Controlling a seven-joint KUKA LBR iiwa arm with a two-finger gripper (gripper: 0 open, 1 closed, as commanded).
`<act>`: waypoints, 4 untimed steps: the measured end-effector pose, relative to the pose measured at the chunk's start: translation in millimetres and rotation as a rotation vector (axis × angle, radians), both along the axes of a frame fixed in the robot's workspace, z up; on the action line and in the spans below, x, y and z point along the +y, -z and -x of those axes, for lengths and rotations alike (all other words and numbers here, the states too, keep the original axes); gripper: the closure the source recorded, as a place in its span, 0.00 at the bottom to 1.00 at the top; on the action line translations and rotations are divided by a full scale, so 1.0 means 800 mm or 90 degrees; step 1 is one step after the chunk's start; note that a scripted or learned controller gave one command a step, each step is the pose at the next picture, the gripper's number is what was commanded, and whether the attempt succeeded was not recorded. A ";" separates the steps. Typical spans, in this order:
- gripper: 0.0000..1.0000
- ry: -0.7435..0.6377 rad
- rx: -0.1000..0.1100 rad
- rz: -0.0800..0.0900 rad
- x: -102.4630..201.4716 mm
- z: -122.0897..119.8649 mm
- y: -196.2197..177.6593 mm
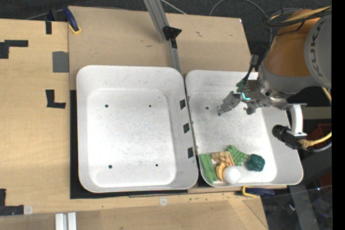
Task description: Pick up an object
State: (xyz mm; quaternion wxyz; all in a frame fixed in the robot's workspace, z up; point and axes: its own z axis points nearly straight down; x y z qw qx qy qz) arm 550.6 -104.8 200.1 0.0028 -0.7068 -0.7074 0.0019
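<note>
Clutter sits bunched at the near edge of the right bin (200,83): white ball (232,174), yellow piece (220,171) touching it, tan item (219,159) just behind, green leafy piece (237,154), and dark green round object (255,162) to the right of the pile. All candidates for the pick are in that one corner; left bin (86,89) holds nothing I can make out. Gripper (235,103) hangs over the bare middle of the right bin, well apart from the pile, with two fingers (225,107) splayed apart and nothing between them, so it reads as released, no grasp. Height above the bin floor is hard to judge from this slanted view. Pick is not yet started, by my read. Risks from here: the objects touch or overlap, so a descent into the heap may land a finger on top of one item instead of straddling it, or pinch two at once. Ball is round and likely to squirt out of a two-finger close. Pile hugs the near wall and corner, so a finger could hit the rim or wedge against it. Dark green object looks most isolated, probably the safest target. Closing at the present spot would grab air.
</note>
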 end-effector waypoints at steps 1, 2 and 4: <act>0.00 -0.001 -0.003 0.000 0.000 -0.001 -0.003; 0.00 0.001 0.001 0.001 -0.009 0.009 0.070; 1.00 -0.001 -0.002 0.000 -0.007 0.009 0.122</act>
